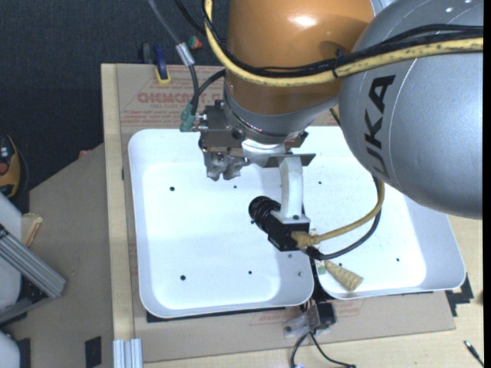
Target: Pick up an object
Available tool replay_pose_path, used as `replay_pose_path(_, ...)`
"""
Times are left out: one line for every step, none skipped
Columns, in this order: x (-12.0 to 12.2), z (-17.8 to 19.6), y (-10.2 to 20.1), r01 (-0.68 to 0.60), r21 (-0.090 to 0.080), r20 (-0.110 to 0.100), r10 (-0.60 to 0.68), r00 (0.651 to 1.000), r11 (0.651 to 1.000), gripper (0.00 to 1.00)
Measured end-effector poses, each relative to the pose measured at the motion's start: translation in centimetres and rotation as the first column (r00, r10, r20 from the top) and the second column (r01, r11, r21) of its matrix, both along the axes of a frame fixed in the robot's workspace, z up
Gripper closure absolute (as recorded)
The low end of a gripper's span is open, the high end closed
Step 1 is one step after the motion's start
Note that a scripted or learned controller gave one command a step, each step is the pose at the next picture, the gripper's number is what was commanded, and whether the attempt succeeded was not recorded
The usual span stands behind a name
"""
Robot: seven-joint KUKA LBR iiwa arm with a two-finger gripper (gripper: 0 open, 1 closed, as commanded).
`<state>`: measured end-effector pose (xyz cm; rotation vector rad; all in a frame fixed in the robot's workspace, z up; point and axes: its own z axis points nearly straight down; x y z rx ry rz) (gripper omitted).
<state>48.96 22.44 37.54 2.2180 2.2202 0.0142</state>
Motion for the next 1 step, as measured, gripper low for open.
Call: replay_pose_path(-1.2,-8.13,0.0,0.002,-0.007,-0.018,-0.002,1.0,1.0,1.0)
